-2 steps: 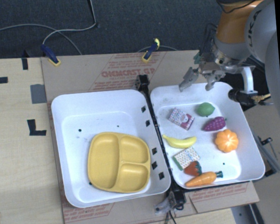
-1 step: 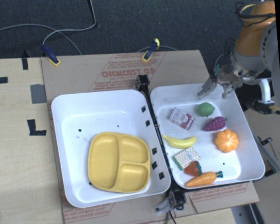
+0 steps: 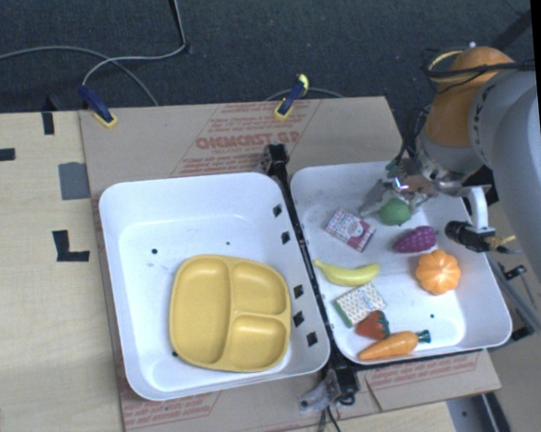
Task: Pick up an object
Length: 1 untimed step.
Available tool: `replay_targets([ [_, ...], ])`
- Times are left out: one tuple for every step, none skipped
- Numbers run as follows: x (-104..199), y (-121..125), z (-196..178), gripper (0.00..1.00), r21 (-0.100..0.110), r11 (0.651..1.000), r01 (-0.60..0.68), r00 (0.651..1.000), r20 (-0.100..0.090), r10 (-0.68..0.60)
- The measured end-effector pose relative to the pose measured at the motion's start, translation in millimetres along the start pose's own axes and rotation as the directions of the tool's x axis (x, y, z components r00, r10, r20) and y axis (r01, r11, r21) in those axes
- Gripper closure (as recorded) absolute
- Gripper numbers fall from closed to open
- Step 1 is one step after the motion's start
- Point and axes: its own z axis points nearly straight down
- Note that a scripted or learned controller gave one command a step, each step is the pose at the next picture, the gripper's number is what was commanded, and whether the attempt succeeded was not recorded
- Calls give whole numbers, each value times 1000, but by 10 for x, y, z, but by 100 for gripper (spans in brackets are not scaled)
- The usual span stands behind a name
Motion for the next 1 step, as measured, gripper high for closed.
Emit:
replay_targets([
  [0, 12, -113, 100, -3, 1000, 1, 1000, 1, -1],
])
